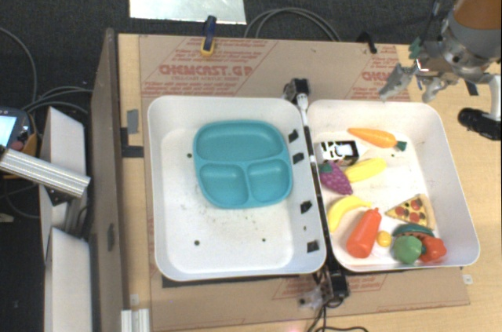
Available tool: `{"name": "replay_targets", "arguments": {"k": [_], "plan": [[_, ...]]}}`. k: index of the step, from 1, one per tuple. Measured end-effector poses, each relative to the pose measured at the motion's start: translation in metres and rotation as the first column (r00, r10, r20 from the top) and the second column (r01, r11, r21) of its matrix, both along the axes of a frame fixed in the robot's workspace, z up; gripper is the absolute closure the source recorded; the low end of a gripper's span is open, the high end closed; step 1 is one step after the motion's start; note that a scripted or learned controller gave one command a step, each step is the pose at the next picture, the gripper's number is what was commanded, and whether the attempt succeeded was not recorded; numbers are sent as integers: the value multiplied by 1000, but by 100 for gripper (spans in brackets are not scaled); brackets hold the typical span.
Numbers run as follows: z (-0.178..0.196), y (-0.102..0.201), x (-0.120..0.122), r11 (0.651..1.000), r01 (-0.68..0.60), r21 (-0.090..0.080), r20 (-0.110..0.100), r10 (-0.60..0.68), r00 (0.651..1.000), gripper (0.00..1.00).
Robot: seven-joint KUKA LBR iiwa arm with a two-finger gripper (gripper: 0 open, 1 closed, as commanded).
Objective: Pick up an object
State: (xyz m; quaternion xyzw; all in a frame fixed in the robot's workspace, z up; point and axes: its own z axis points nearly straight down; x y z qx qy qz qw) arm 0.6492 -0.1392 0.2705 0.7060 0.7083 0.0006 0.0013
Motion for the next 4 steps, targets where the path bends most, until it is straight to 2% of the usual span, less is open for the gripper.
{"name": "replay_targets", "arguments": {"k": [1,2,3,4], "plan": [[-109,20,-65,1000,3,4,-14,-3,1000,0],[-127,-57,-6,1000,5,-4,4,-5,1000,0],[-142,-37,9,1000,-2,0,2,2,1000,0],[-188,-45,-1,1000,2,0,-3,-2,1000,0]]}}
